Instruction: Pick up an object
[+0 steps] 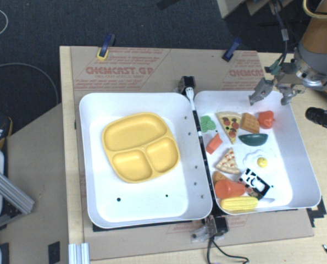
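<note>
The surface (152,65) carries 2 shallow white bins side by side. The left bin (97,202) holds a yellow divided plate (140,146) with 3 compartments, lying a little toward the bin's far side. The right bin (300,164) holds a scatter of toy food: a green leafy piece (208,124) near the wall shared with the left bin, a pizza slice (229,125) just beside it, then a brown waffle-like piece (250,122) and a red piece (266,118) touching or nearly touching each other. Below those sit a dark green curved piece (253,139), an orange-red wedge (214,143), a second pizza slice (227,161) and a fried egg (258,160). At the near end lie a red tomato-like piece (228,188), a corn cob (239,204) against the near wall, and a black-and-white item (255,182) beside them.

The arm reaches in from the right, and the tool (273,94) hangs over the far right part of the right bin, above the waffle-like and red pieces. Its 2 fingers (258,94) are spread apart with nothing between them. None of the toy pieces is lifted; all rest on the bin floor
</note>
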Robot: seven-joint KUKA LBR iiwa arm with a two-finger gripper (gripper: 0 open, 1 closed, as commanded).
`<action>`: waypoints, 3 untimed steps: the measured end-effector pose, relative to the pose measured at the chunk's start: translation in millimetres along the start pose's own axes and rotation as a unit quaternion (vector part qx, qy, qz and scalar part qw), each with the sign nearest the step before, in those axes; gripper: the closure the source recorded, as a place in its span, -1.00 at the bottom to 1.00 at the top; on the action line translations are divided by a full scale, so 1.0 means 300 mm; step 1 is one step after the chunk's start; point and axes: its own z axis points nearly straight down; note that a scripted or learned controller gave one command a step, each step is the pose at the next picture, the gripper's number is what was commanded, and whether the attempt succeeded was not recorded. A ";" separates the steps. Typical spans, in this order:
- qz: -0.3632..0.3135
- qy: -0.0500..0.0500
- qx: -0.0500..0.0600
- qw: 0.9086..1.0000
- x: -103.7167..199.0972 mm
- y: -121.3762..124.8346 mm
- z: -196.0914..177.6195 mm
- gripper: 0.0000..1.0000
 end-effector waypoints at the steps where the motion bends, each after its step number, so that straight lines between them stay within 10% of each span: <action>1: -0.001 -0.001 -0.007 1.000 0.001 0.008 -0.032 -1.00; 3: -0.002 -0.001 -0.005 1.000 0.009 -0.003 0.311 -1.00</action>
